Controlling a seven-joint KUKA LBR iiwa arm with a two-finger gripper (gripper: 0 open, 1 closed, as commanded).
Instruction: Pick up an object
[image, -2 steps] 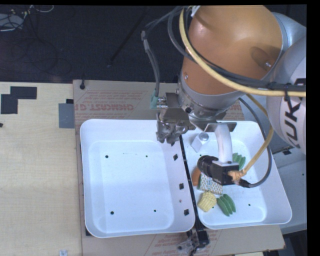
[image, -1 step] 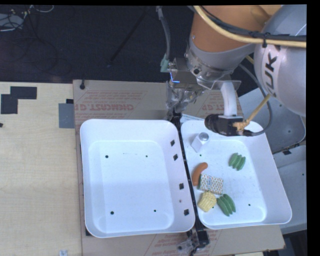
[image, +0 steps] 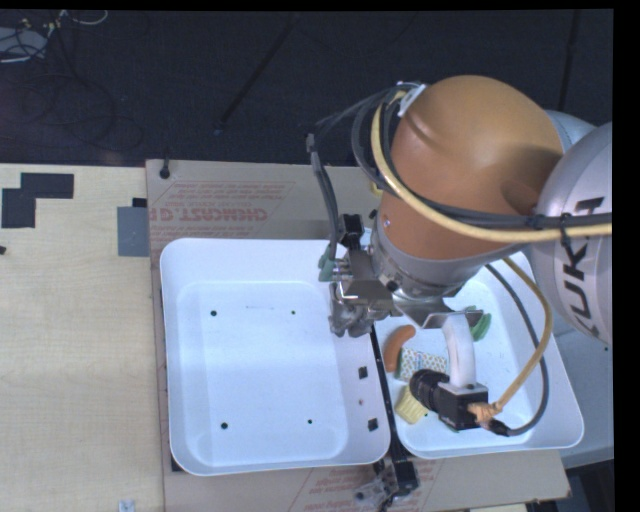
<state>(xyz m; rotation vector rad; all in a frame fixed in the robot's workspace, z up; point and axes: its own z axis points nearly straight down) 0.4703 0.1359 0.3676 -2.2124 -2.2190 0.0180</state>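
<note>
Small orange oblong object (image: 399, 343) lies in right white bin (image: 560, 420), beside a patterned yellow-edged piece (image: 420, 362). Gripper (image: 352, 310) hangs over the divider; fingers' state cannot tell. Risk: arm masks the clutter, so a descent may clip the bin wall.

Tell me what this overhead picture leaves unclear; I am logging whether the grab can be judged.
- Gripper: the arm's big orange joint covers most of it, so its grip is unreadable.
- Right bin: the arm hides its upper part.
- Small things in that bin, an orange piece, a yellow piece and a green piece: partly covered, too small to name.
</note>
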